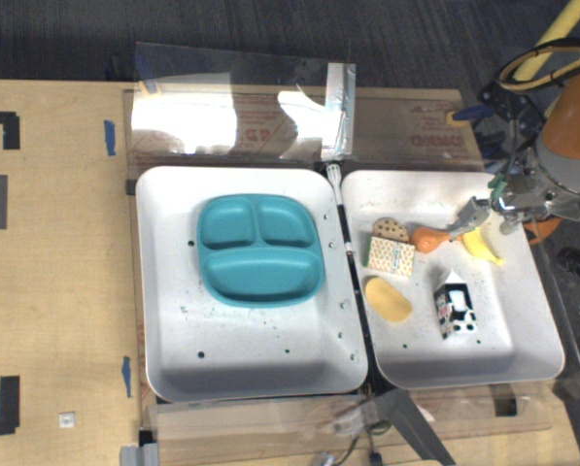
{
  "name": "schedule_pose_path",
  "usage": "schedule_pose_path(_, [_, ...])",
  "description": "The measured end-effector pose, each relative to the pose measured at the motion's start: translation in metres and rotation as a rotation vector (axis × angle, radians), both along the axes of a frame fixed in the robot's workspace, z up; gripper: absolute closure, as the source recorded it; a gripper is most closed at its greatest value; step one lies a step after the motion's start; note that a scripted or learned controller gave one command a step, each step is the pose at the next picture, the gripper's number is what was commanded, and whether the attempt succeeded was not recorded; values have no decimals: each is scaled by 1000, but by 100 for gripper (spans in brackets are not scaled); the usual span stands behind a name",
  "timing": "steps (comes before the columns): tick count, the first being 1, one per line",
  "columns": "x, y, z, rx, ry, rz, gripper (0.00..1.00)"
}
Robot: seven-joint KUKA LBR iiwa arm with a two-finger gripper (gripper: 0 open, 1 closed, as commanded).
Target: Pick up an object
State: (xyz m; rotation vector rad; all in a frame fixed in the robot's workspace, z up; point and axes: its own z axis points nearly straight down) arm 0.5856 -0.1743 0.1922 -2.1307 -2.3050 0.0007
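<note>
In the right bin [537,343], the gripper [467,219] is hovering, finger state unclear, and should be centring on the orange object [426,240].

Two white bins [173,357], one teal tray [260,249], six small objects [390,256].
</note>
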Motion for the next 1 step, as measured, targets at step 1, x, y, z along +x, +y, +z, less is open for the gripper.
schedule_pose_path(1, [-23,2,-105,-3,-9,-70,0])
